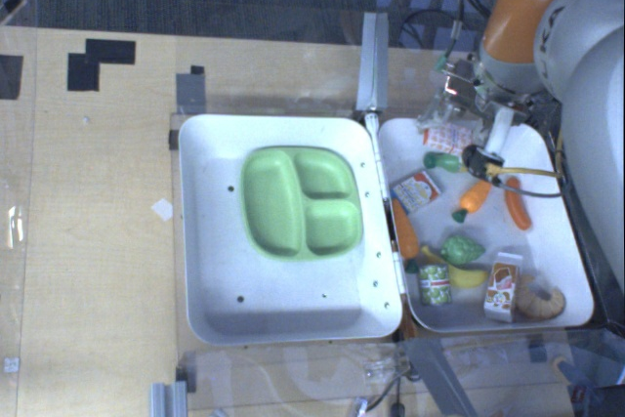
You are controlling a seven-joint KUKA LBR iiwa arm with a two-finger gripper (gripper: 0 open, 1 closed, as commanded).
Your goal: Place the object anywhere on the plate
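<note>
My arm (576,24) comes in from the right, big and grey, orange band up top, and it cuts off the far corner of the right bin (576,293). My gripper (467,93) hangs over that bin's back edge, a tangle of metal and cable, and I can't tell how it stands or whether anything is in it. Just under it lies a white packet (451,136), partly covered. The plate (299,201) is green, three compartments, sitting in the left bin (210,239), nothing on it. The objects are all over in the right bin: green piece (441,162), small box (416,189), carrot (475,197), red sausage (518,203), can (436,283), carton (502,287), banana (467,276) half hidden, doughnut (542,302) tucked in the corner. An orange stick (404,231) lies along the divider. The counter (88,239) is pale wood.
</note>
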